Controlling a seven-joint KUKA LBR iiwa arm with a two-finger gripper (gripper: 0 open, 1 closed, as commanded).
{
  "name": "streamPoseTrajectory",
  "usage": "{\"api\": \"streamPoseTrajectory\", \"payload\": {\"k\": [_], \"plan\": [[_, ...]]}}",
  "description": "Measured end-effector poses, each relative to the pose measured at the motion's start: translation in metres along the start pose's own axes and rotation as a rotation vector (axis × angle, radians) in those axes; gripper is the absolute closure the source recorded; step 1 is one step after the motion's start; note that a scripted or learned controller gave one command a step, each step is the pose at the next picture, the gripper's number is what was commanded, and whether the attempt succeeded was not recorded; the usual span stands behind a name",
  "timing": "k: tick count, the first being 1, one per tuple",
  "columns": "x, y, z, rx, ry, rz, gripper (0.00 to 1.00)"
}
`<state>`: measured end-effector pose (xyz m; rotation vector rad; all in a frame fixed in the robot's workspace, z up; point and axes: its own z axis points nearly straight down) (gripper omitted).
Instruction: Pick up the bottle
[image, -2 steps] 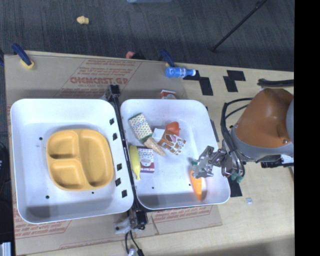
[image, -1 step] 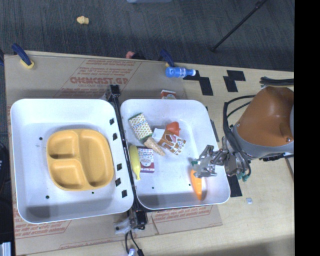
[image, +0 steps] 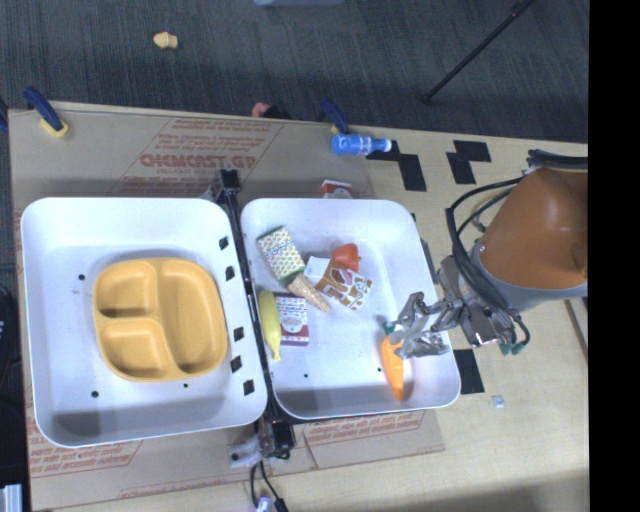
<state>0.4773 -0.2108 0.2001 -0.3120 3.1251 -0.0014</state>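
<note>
A small bottle with a red cap and a patterned label lies on its side near the middle of the right bin. A blue bottle lies on the bench behind that bin. My gripper hangs low over the right bin's front right corner, right of the red-capped bottle and apart from it. Its fingers stand open, with nothing between them. An orange carrot lies just below the fingertips.
The right bin also holds a green patterned box, a cone-shaped item, a banana and a red-and-white packet. A yellow divided tray sits in the left bin. Cables loop at the arm's wrist.
</note>
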Motion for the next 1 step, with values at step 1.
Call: {"api": "streamPoseTrajectory", "payload": {"k": [1], "plan": [[-0.0052, -0.0007, -0.0063, 0.0, 0.0, -0.124, 1.0]]}}
